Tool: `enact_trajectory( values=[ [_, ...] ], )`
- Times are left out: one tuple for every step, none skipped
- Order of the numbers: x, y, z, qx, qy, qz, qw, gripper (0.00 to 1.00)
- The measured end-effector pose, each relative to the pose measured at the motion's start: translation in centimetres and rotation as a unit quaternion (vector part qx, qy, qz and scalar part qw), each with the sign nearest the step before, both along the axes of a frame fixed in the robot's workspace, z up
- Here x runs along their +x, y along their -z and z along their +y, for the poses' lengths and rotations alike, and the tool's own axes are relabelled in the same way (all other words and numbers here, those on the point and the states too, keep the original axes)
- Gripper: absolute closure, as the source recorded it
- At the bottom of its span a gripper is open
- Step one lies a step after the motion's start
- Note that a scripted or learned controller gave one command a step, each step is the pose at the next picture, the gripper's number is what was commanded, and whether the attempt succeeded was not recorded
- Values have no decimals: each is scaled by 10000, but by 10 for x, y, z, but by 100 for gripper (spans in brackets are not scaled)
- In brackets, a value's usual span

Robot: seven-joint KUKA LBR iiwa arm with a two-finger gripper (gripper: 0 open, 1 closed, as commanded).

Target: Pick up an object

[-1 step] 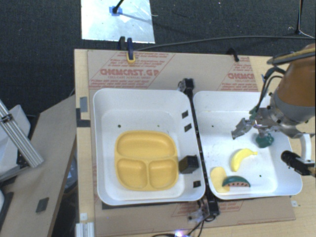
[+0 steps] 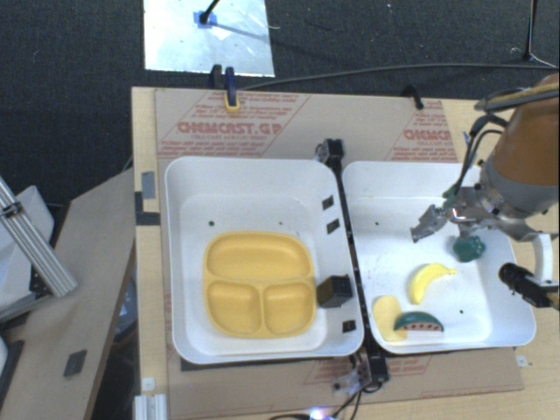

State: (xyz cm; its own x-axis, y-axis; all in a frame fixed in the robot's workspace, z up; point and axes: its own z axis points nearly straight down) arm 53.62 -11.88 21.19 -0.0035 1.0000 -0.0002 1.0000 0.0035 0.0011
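In the right bin (image 2: 385, 191) lie a yellow banana (image 2: 430, 279), a watermelon slice (image 2: 418, 324) resting against a pale yellow round piece (image 2: 385, 308), and a teal object (image 2: 469, 248). My gripper (image 2: 444, 221) hangs over the bin's right half, just above and to the left of the teal object. The banana lies a short way below it. Nothing shows as held.
The left bin (image 2: 188, 199) holds a yellow divided plate (image 2: 260, 283). A black divider with clips (image 2: 341, 226) runs between the bins, with a black block (image 2: 334, 291) at its lower part. The arm's orange band (image 2: 531, 147) overhangs the right bin's far right side.
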Motion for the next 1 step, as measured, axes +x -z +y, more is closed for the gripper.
enact_trajectory(
  values=[
    [-6, 61, 0, 6, 10, 22, 10000, 0]
  ],
)
